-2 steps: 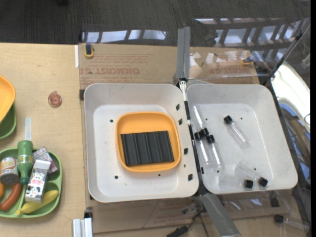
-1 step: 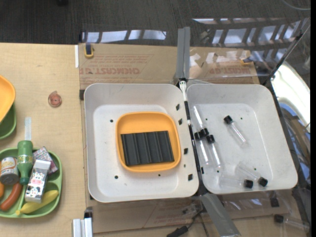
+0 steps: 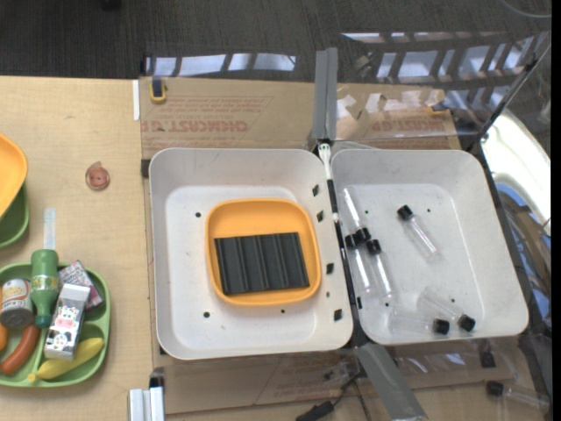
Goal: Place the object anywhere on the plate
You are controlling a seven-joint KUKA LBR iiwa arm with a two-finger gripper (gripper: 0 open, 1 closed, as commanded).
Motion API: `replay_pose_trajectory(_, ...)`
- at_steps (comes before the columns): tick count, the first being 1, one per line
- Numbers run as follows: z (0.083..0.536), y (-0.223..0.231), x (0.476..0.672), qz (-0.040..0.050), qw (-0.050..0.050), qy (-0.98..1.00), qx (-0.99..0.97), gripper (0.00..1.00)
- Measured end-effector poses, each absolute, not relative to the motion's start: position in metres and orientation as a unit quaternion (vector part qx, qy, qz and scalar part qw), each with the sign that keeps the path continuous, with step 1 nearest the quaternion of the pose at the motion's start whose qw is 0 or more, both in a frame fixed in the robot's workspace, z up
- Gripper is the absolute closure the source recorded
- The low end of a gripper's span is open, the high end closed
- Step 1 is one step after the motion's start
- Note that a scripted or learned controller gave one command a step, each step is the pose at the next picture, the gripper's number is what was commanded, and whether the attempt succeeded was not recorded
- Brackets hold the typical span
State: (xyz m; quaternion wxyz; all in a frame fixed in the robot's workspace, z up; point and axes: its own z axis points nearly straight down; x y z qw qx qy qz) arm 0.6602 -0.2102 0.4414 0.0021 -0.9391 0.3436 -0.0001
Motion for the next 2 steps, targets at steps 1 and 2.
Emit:
replay_pose_trajectory(1,0.4406,-0.2129,0.6602,0.0000,0.003,0.163,-0.987,0.00)
replay_pose_trajectory(2,0.4404,-0.2195,0.6603,-0.0004,0.003,0.098,-0.995,0.00)
